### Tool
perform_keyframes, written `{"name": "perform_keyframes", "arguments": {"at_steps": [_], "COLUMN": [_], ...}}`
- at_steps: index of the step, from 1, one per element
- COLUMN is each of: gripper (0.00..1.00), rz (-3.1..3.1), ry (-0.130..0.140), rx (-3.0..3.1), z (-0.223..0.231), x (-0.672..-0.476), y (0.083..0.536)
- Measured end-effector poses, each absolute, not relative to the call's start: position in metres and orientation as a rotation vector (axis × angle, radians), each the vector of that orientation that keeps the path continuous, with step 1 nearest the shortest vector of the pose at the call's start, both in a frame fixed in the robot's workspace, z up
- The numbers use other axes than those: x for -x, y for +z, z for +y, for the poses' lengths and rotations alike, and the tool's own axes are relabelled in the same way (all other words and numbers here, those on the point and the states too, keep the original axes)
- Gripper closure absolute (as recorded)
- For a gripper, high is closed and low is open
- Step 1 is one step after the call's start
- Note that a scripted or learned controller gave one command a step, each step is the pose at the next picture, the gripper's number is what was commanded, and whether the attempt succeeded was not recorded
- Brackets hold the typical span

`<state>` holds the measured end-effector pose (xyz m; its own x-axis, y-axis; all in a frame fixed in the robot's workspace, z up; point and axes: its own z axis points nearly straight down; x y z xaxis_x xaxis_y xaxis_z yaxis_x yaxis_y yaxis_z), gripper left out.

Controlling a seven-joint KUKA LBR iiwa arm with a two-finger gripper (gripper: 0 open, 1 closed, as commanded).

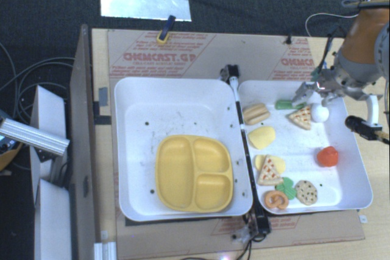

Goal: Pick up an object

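Note:
My gripper (312, 99) hangs over the far side of the right bin (353, 176), open, with nothing between its fingers. Just in front of its tips lies a white egg (319, 112), with a pizza slice (300, 119) to the egg's left. A green piece (283, 105) lies by the left finger. Further left lie a hot dog bun (256, 112) and a yellow lump (262, 137). A red tomato (327, 156) sits near the bin's right side. At the front lie a second pizza slice (270, 170), a cookie (306, 192), a pretzel (275, 200) and a green leaf (286, 187).
The left bin (140, 106) bears a yellow divided plate (195, 172). A black divider rail (241, 125) runs between the bins. A black bar (362, 126) juts in over the right bin's right rim. Cables hang behind the arm.

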<state>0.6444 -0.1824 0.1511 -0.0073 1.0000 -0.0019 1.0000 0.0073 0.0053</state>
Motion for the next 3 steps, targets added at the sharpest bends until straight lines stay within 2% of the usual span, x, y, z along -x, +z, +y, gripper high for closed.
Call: {"name": "perform_keyframes", "arguments": {"at_steps": [1,2,3], "gripper": [0.00,0.00,1.00], "rz": [2.221,2.224,2.224], "ry": [0.027,0.001,0.005], "rx": [-2.202,-2.215,-2.211], "z": [-0.187,-0.186,-0.187], "x": [-0.654,-0.647,-0.648], "y": [0.111,0.085,0.097]}}
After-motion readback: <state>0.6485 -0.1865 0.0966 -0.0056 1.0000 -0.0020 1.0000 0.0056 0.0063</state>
